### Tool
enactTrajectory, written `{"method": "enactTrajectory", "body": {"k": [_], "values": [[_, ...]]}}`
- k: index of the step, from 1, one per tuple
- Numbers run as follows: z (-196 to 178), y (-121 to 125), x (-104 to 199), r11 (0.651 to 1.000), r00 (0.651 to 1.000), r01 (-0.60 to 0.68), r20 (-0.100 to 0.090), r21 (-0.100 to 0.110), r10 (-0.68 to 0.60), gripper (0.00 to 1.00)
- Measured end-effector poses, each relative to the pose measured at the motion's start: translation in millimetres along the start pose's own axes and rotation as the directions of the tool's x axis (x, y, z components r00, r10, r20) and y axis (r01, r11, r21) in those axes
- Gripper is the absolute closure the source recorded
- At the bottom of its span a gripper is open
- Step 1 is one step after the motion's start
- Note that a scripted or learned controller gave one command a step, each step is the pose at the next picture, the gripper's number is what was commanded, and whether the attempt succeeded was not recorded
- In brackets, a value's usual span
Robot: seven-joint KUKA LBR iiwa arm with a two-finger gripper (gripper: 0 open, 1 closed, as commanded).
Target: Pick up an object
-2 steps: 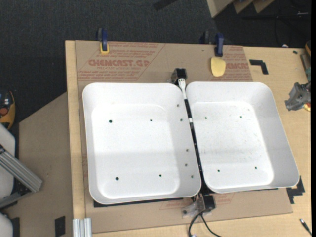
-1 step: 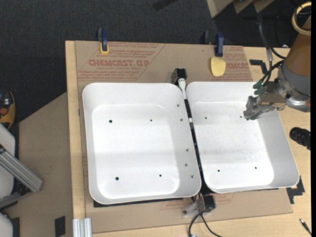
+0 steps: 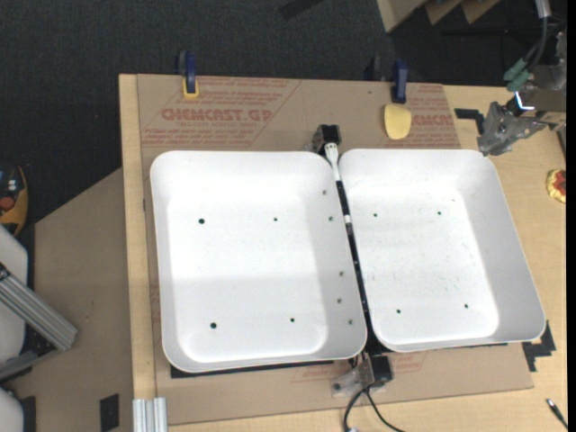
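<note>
Two white bins: left bin (image 3: pixel 247 259), right bin (image 3: pixel 441 250), side by side on the tabletop (image 3: pixel 297 106). Pincer (image 3: pixel 504 129) sits at the right bin's far right corner; whether it grips anything, can't tell. One yellow object (image 3: pixel 397 121) lies on the tabletop left of the pincer, outside the bins, long axis roughly pointing away from camera. Two blue clamps (image 3: pixel 187 68) on the far edge.

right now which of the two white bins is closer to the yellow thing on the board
The right bin: the yellow object sits just beyond its far left corner, while the left bin lies farther off.
</note>
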State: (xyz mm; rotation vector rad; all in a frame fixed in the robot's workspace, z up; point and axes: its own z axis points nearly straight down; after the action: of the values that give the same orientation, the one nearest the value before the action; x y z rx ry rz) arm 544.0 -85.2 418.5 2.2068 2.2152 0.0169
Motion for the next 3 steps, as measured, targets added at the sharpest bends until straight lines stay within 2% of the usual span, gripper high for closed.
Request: {"method": "enactTrajectory", "body": {"k": [1, 2, 3], "values": [[100, 32, 47, 1.000, 1.000, 0.002, -0.005, 0.028, -0.001, 1.00], [97, 5, 69, 1.000, 1.000, -0.001, -0.004, 0.022, 0.001, 1.00], [142, 56, 99, 1.000, 1.000, 0.000, -0.003, 0.018, 0.000, 1.00]]}}
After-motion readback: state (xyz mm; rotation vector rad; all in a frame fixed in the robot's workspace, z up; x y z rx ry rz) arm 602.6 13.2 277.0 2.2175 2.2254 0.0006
